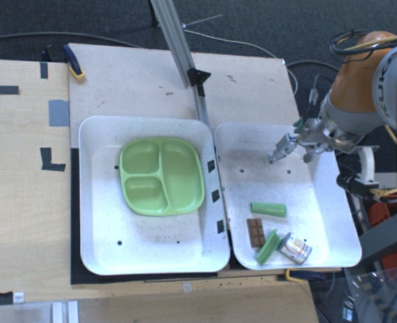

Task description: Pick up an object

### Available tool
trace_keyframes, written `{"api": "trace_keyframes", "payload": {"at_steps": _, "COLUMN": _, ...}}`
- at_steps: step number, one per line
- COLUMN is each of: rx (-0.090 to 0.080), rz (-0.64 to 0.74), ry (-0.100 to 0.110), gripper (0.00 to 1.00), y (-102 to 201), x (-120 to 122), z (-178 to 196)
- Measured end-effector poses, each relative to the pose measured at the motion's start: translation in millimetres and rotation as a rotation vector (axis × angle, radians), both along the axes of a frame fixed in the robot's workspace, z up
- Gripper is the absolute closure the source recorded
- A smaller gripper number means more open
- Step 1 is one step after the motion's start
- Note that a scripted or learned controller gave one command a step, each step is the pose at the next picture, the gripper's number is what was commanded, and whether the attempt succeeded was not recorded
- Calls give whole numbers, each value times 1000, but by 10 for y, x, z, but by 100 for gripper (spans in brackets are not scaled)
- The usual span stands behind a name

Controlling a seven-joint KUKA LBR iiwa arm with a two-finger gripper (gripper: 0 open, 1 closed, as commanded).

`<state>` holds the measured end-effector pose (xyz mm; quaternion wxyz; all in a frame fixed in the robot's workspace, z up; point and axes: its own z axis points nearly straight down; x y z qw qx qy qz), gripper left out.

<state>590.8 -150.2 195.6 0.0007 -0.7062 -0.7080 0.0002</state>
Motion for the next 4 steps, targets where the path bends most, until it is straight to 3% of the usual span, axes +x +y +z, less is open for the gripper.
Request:
{"api": "trace_keyframes", "payload": {"at_steps": 1, "rx": 0, "rz": 0, "ry": 0, "gripper": 0, "y": -1, "x": 0, "z": 0}}
{"api": "trace_keyframes", "payload": {"at_steps": 2, "rx": 0, "rz": -1, "ry": 7, "gripper": 0, "y": 21, "x": -50, "z": -644}}
{"api": "trace_keyframes", "payload": {"at_steps": 3, "rx": -3, "rz": -1, "ry": 0, "gripper": 0, "y": 23, "x": -50, "z": -1082}}
{"api": "trace_keyframes", "payload": {"at_steps": 4, "rx": -1, "rz": 1, "ry": 0, "gripper": 100, "y": 33, "x": -48, "z": -969}}
